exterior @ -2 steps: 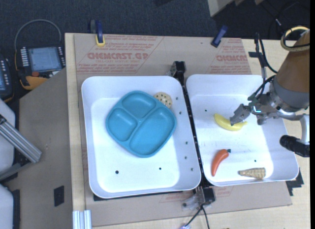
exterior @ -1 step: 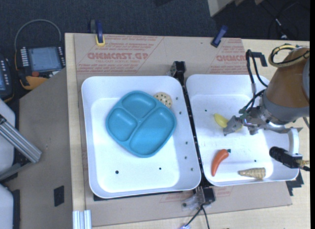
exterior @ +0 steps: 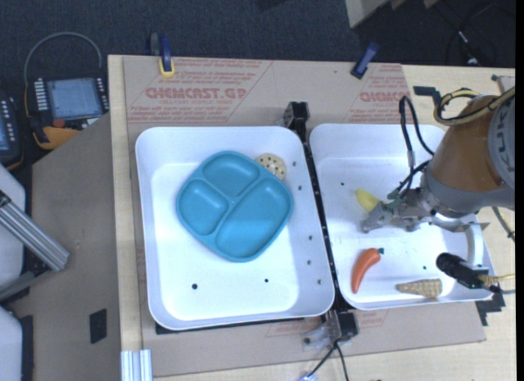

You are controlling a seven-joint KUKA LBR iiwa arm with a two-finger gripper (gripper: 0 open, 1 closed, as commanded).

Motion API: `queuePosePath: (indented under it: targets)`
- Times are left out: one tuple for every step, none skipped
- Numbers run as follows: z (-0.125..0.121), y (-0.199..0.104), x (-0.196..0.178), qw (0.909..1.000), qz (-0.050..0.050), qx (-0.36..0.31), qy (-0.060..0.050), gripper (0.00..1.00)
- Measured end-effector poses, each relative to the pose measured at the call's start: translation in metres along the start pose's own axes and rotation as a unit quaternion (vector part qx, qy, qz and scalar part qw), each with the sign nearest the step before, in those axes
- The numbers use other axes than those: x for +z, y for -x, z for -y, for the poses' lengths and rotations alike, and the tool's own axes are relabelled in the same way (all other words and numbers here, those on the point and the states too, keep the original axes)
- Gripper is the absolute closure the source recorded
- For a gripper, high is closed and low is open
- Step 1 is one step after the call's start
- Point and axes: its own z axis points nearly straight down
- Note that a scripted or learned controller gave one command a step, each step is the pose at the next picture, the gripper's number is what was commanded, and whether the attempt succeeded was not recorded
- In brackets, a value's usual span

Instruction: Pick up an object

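Observation:
The right bin (exterior: 360, 148) holds a small yellow piece (exterior: 366, 200), an orange carrot-like piece with a green tip (exterior: 366, 267) and a tan cone-shaped piece (exterior: 421, 288). My gripper (exterior: 378, 221) reaches in from the right and sits low in this bin. It is just below and to the right of the yellow piece and above the orange one. I see nothing held in it. The left bin (exterior: 214, 291) holds a blue divided plate (exterior: 235, 205), with a round cookie (exterior: 271, 163) at the plate's far edge.
A black bracket (exterior: 296, 115) stands between the bins at the back, and another fitting (exterior: 340, 326) sits at the front. Cables (exterior: 407, 125) loop over the right bin's far corner. A black part of the arm (exterior: 458, 269) hangs over the right bin's near right corner.

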Motion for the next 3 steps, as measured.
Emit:
queuePosePath:
  targets:
    - [-0.001, 0.000, -0.012, 1.0000, 0.001, 0.000, 0.002, 1.00]
    - [-0.001, 0.005, -0.055, 1.0000, 0.002, 0.000, 0.004, 1.00]
    - [0.003, -0.004, -0.109, 1.0000, 0.002, -0.001, 0.005, 1.00]
